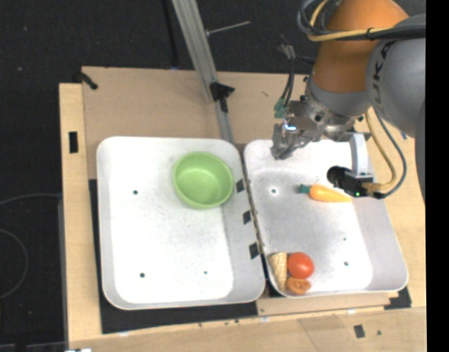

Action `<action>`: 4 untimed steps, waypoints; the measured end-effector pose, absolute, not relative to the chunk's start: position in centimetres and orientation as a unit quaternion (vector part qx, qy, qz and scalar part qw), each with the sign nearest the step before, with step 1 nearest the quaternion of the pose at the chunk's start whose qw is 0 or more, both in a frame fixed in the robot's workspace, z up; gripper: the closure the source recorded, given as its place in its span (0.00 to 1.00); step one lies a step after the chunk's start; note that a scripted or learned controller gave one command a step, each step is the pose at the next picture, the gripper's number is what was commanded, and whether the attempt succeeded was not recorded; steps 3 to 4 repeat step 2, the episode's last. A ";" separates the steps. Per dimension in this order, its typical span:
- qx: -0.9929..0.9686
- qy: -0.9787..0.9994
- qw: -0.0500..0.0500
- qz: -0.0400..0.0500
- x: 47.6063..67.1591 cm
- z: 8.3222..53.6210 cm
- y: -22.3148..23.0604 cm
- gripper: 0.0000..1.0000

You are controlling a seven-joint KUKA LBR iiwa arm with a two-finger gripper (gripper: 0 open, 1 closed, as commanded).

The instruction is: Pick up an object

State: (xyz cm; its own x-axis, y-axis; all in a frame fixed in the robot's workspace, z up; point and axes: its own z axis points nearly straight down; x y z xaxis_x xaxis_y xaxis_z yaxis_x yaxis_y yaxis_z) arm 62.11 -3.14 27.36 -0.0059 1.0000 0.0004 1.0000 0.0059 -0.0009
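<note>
In the camera view the grey arm (386, 57) with its orange band comes in from the upper right of the frame, and its tool (285, 144) hangs over the upper left corner of the right bin (323, 226), close to the wall that divides the two bins; whether the tool is open or closed I cannot tell, for it is small and dark against the bin's rim, and nothing is seen held in it; the candidate things lie apart from it; a yellow-orange carrot-like piece (327, 193) lies in the upper middle of the right bin, to the right of and below the tool; a red tomato (301, 264) sits at the lower edge of that bin, with a pale cone-shaped piece (279, 268) just to its left and a smaller orange piece (298, 286) just below it, the three crowded into the lower left corner; a green bowl (203, 180) rests in the upper right part of the left bin (136, 233), near the dividing wall; both bins sit on the tan worktop (136, 101); I judge the step in hand to be the approach, with no grasp made yet; the next move calls for picking one target, most readily the carrot-like piece since it lies alone, carrying the tool over it, aligning across its narrow width, and descending; the cluster in the corner looks harder, since the bin wall and neighbours crowd it.
</note>
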 end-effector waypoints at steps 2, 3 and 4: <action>-0.706 -0.708 0.000 0.000 59.6 24.7 7.0 1.00; -0.706 -0.708 0.000 0.000 59.6 24.7 7.0 1.00; -0.706 -0.708 0.000 0.000 59.6 24.7 7.0 1.00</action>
